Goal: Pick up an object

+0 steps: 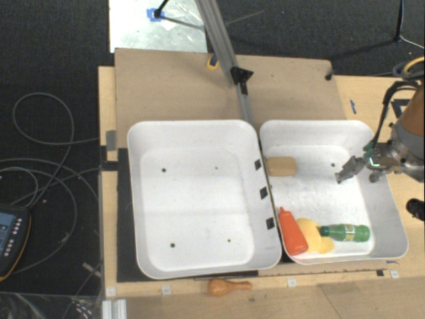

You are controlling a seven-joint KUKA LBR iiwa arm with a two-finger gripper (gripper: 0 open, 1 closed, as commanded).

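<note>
The light is bright and even. The two shallow white plastic bins [199, 133] shine almost pure white, with only soft, faint shadows along their walls. The dark floor [53, 45] stays dim. The picture looks a little grainy, and small things look fuzzy.

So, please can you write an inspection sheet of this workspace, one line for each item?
Surface: wooden bench bearing a left bin and a right bin, both white.
Job's things: in the right bin, tan block, orange bottle, yellow object, green bottle.
Clutter: small wooden piece on the bench's front edge.
Grippers: gripper over the right bin, holding nothing.
Cables: black loops on the floor, left.
Surroundings: dark floor, handheld controller, metal pole.
</note>
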